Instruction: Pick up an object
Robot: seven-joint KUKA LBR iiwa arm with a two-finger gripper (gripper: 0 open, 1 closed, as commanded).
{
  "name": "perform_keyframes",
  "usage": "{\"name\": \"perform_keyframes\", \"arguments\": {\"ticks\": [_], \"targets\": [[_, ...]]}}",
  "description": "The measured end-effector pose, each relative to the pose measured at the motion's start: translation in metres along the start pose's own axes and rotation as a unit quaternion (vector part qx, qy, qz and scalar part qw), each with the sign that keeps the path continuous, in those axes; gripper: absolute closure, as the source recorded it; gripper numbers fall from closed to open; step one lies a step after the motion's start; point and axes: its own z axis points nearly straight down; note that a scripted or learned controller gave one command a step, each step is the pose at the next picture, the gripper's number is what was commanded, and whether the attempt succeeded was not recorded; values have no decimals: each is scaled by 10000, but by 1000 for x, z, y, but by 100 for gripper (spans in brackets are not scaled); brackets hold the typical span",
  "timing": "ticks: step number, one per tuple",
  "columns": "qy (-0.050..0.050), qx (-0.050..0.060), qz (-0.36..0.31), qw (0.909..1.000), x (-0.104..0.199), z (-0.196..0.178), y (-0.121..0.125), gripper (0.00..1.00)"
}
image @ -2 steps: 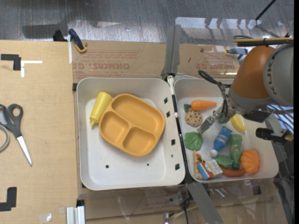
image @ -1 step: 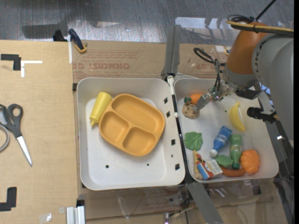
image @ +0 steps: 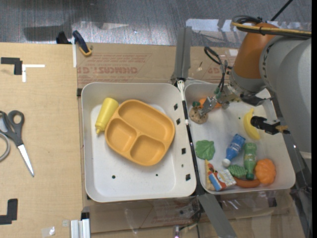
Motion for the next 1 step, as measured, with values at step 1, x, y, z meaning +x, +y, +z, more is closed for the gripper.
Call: {"name": "perform_keyframes", "arguments": {"ticks": [1], "targets": [[-18, -14, -21, 10000, 0, -11, 1, 100]]}}
